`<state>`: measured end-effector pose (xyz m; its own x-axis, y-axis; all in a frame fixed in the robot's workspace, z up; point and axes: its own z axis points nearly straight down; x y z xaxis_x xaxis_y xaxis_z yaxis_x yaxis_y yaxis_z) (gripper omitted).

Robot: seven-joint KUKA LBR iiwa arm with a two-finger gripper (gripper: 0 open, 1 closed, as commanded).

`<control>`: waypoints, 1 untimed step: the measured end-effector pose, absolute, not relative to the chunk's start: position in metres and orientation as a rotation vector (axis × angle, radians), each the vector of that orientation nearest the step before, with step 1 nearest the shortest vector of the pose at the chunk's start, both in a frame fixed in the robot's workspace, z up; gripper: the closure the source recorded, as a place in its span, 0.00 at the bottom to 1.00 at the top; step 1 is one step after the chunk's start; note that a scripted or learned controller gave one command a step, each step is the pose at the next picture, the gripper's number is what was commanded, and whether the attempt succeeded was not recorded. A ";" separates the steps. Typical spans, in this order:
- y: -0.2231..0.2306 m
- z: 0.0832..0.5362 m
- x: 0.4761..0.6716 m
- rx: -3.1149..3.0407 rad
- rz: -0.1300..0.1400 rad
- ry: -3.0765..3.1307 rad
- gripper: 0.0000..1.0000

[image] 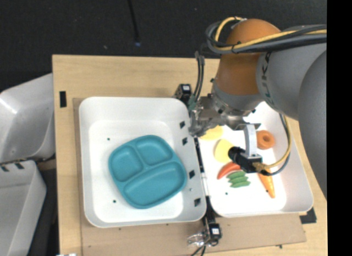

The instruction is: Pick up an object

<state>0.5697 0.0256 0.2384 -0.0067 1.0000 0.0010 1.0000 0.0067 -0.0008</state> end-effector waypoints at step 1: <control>0.078 0.249 0.561 -2.212 -0.005 -2.230 1.00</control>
